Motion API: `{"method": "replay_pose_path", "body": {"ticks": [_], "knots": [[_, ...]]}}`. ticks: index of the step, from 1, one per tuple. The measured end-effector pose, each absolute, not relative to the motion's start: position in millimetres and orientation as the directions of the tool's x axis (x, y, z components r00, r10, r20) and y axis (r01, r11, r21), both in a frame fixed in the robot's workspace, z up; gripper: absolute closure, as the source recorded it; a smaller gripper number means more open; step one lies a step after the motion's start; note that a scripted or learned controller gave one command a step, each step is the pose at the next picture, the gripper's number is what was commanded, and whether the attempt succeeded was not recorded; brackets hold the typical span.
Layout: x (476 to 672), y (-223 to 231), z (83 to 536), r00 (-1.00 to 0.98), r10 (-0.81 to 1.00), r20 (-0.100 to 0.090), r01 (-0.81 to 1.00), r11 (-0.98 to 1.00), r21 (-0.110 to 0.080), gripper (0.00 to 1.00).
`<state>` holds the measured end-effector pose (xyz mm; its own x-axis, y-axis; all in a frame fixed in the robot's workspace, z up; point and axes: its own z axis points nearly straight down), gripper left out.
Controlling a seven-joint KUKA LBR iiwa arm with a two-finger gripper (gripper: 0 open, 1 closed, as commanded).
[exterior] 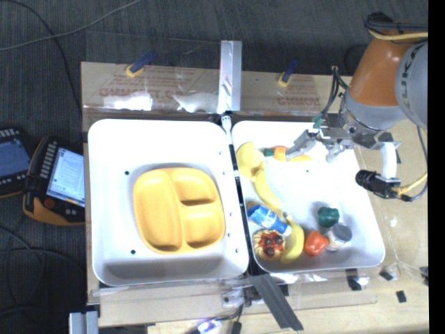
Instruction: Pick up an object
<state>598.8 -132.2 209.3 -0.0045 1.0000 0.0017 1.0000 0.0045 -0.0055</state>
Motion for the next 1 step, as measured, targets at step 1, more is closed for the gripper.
{"method": "replay_pose_path", "body": {"ticks": [1], "knots": [[647.3, -108.8, 94.5, -0.014, 1.000, -0.004, 1.000, 0.014, 0.002, 0.00]]}}
